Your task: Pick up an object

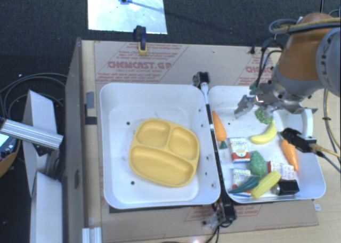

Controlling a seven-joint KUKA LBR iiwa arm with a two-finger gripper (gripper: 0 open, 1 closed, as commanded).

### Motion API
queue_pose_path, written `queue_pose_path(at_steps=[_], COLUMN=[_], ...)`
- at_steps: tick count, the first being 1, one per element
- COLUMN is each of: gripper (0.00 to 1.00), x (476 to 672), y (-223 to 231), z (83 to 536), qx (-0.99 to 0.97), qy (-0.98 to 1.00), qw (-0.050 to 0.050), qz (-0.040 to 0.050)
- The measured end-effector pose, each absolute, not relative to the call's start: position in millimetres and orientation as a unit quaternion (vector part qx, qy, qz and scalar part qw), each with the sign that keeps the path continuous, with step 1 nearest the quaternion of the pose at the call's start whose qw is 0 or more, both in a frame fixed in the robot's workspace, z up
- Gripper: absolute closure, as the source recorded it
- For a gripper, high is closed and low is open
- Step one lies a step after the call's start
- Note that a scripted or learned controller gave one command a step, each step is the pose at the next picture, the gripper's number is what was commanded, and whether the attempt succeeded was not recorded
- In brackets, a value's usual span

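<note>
A cardboard-topped bench (160,61) on dark carpet bears two shallow white plastic bins, glossy and round-cornered. The left bin (114,130) holds a yellow compartment plate (164,151), matte moulded plastic with three wells. The right bin (315,180) is crowded with toy food: a tapered orange carrot (218,125) against the dividing wall, a smooth curved banana (265,134), a second carrot (289,152) near the right rim, two small printed cartons (240,149), a knobbly green vegetable (257,163), a ridged corn cob (265,184) and a small black block (288,187).

The gripper (254,104) hangs over the back of the right bin, just above a bumpy green piece (262,114) (lettuce or broccoli, too small to tell). How its fingers stand I cannot tell; the metal parts blur together, and nothing is clearly seen between them. By my reading, the pick is not yet done: every object seems to lie on the bin floor, so closing on one and lifting remain.
</note>
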State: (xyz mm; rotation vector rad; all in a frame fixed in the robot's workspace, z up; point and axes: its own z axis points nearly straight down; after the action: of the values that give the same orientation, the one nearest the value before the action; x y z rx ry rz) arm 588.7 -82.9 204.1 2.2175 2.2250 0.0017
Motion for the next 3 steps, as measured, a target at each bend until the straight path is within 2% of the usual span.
queue_pose_path(at_steps=[1, 2, 3], gripper=[0.00, 0.00, 0.00], x=[621.4, 641.4, 590.7], y=[-138, -178, -197], z=[225, 94, 83], qx=[0.708, 0.708, 0.708], qy=[0.707, 0.706, 0.706], qw=[0.004, -0.003, -0.001], qz=[0.0016, -0.0025, -0.0011])
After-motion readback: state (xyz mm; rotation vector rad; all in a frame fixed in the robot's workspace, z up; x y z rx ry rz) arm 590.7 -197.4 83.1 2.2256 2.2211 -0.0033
